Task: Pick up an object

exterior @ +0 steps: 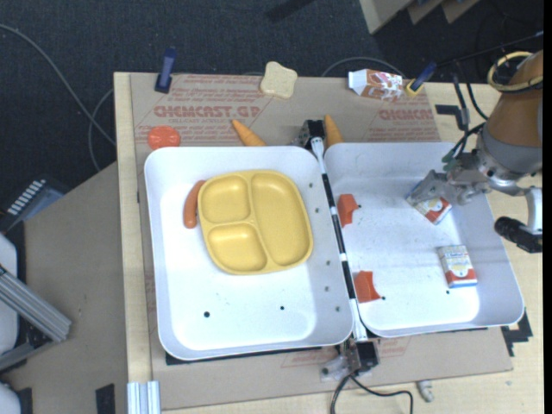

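Looking down, biggest thing first:
Left bin: a yellow plate sits in it, a hot dog touching its 9 o'clock edge.
Right bin: my things lie here.
My gripper: at the bin's 2 o'clock, over a small carton; I cannot tell my grip.
Second carton: at 4 o'clock, lying flat, apart from me.
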`<action>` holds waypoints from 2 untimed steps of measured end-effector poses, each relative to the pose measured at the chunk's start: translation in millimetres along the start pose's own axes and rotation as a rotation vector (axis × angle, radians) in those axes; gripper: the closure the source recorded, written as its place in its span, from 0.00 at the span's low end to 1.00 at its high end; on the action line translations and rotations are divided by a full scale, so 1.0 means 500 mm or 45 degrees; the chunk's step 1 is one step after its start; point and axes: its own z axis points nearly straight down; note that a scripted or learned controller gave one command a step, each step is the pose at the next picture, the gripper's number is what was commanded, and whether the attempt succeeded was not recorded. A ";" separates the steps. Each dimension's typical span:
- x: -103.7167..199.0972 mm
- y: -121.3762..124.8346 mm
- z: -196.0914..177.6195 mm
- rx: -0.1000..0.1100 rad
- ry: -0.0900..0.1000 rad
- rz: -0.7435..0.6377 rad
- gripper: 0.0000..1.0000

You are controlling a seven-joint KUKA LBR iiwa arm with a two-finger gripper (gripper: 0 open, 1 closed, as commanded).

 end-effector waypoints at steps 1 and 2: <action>0.007 -0.011 0.042 -0.016 -0.006 -0.002 0.00; 0.003 -0.009 0.019 -0.023 -0.013 -0.002 1.00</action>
